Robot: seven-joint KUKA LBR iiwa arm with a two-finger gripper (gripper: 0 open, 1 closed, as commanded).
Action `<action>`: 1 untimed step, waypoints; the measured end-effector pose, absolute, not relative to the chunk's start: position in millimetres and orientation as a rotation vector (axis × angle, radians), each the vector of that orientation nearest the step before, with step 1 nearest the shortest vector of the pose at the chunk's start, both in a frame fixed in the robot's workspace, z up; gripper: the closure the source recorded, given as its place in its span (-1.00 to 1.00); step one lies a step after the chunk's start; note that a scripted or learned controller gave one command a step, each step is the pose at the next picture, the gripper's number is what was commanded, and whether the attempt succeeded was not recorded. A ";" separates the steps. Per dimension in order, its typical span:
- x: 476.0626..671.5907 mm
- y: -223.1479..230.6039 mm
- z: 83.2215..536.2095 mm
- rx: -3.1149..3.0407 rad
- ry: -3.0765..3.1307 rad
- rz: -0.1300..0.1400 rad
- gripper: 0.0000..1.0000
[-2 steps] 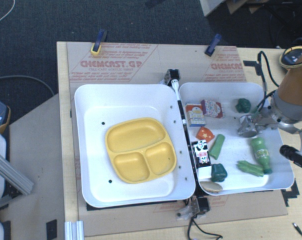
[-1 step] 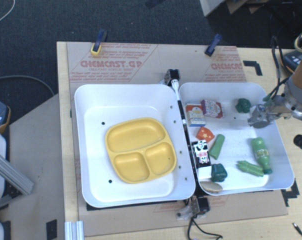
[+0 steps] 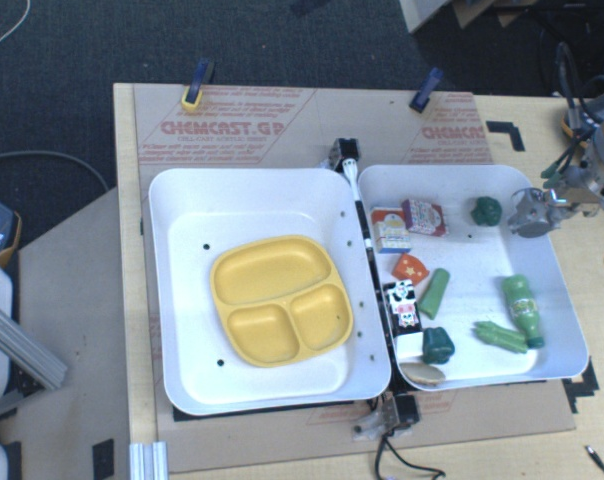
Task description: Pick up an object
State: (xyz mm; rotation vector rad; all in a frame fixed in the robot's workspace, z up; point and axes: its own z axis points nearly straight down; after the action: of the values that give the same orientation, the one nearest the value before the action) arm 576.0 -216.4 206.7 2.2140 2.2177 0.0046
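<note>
Well, the pickable things all lie in the right bin (image 3: 562, 268). Nearest the gripper (image 3: 534, 215) is a small dark green round object (image 3: 486, 209) toward the bin's far right corner. A green bottle (image 3: 520, 309) lies near the right wall, with a green pepper-like piece (image 3: 500, 337) just beside its lower end. A green cucumber-like stick (image 3: 434, 293) rests tilted in the middle, and a dark teal lump (image 3: 438, 344) sits below it. Against the left wall are a red-and-white carton (image 3: 389, 230), a pink-wrapped packet (image 3: 424, 216), a small red piece (image 3: 409, 268), a black-and-white cow-pattern box (image 3: 404, 305) and a tan oval (image 3: 424, 373).

The gripper sits at the bin's right rim, at the far end, with nothing seen between its fingers; how wide they stand I cannot tell.

In the left bin (image 3: 182, 268) lies a yellow divided plate (image 3: 280, 298).
</note>
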 end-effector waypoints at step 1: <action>577.1 -216.6 226.5 2.216 2.219 0.003 1.00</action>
State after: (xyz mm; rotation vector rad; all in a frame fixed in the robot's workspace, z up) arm 577.1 -216.6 226.5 2.2158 2.2194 0.0029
